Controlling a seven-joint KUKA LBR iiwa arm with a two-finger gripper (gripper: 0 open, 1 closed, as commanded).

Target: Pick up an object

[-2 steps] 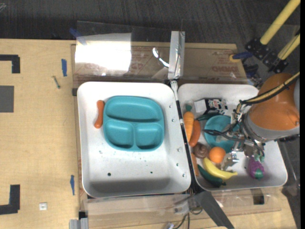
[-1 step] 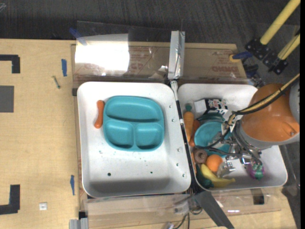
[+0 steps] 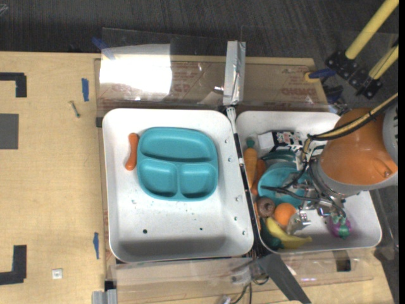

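Observation:
My gripper (image 3: 304, 209) reaches down into the right bin (image 3: 367, 230) from under the arm's orange band (image 3: 354, 154). It hovers over a pile of toy food: an orange (image 3: 284, 214), a yellow banana (image 3: 286, 235), a brown donut (image 3: 266, 206), a carrot (image 3: 252, 163) and purple grapes (image 3: 337, 223). A teal plate (image 3: 278, 177) lies under the gripper's wiring. The gripper tip sits just right of the orange, and the clutter hides whether it touches anything.
The left bin (image 3: 177, 236) holds a teal divided tray (image 3: 177, 163) with an orange sausage-shaped toy (image 3: 131, 151) beside its left edge. A metal divider (image 3: 233, 75) stands behind the bins. Yellow struts (image 3: 373, 21) cross the top right.

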